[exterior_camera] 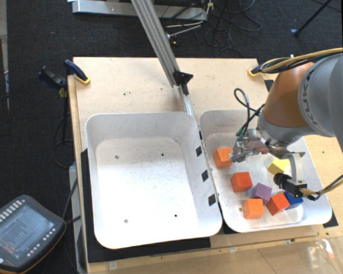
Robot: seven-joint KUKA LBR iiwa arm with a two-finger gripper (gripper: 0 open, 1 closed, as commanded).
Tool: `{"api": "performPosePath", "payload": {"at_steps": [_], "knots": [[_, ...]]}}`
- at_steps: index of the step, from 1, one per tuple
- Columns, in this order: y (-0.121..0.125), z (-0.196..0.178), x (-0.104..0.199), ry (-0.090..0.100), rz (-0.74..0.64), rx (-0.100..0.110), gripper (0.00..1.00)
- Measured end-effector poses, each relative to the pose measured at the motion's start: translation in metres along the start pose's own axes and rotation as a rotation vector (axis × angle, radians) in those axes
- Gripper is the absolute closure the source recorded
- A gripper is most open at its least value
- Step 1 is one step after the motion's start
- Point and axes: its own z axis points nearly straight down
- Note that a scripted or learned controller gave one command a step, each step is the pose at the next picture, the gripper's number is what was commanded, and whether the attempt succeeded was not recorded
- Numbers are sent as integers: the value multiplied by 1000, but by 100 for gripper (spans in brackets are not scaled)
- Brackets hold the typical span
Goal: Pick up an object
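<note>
Several small blocks lie in the right bin (227,121): an orange one (222,157) at the left, a red-orange one (241,181) below it, a purple one (261,191), an orange one (253,208), a red one (278,203), a blue one (294,200) and a yellow one (278,167). My gripper (240,153) hangs low in this bin, just right of the upper orange block and pointing toward it. The arm's body hides the bin's upper right part.
The left bin (140,180) sits beside the right one on the wooden bench (129,84). A slanted metal rail (159,40) crosses above the bins. A teach pendant (22,232) lies off the bench at the lower left. Cables trail from the wrist.
</note>
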Motion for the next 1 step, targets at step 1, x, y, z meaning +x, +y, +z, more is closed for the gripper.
{"api": "performPosePath", "payload": {"at_steps": [1], "knots": [[9,-61,-5,0,-3,17,100]]}}
